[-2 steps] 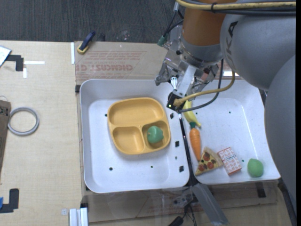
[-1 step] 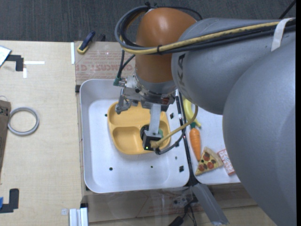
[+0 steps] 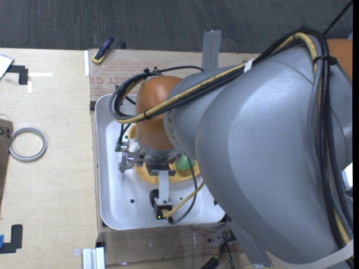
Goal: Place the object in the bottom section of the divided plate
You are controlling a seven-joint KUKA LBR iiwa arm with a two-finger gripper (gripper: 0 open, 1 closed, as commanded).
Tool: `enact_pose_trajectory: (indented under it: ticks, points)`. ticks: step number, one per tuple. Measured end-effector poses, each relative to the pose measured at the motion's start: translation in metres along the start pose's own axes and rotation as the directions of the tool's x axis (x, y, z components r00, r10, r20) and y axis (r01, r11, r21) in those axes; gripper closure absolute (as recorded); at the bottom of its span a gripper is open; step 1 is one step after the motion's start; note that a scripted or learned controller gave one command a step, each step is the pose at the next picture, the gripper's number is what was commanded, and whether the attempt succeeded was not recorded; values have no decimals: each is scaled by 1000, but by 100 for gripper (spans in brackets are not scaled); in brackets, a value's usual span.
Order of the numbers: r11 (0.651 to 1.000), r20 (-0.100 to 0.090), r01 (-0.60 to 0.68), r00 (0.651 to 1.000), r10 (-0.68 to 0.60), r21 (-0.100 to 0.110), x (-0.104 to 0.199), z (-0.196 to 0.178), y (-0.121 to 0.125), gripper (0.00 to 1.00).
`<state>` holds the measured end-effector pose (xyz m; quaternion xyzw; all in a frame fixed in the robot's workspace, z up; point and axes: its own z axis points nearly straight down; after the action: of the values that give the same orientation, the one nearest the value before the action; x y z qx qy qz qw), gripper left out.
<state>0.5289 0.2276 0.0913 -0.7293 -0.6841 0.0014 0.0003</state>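
Reaching down into the white bin (image 3: 109, 206), the arm (image 3: 269, 150) covers the yellow divided plate (image 3: 145, 175); a green object (image 3: 183, 162) sits on it, by the bin's right edge.

It looked like a robotics lab. A large grey industrial arm (image 3: 269, 150) with bundled cables (image 3: 168, 102) reached over a white bin (image 3: 109, 200) on a pale wooden worktop (image 3: 50, 195). A roll of tape (image 3: 26, 144), black markers stuck to the surface, and what was probably dark carpet (image 3: 168, 10) beyond completed the setting.
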Motion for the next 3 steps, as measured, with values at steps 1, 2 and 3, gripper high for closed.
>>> enact_pose_trajectory:
  ticks: [1, 2, 3]
  points:
    - [1000, -6, 6, 1000, -6, 6, 6, -7, -3, 100]
    - [991, 4, -137, 991, 137, 3, 4, -151, 61, 100]
    - [991, 2, -137, 991, 137, 1, 4, -153, 62, 0]
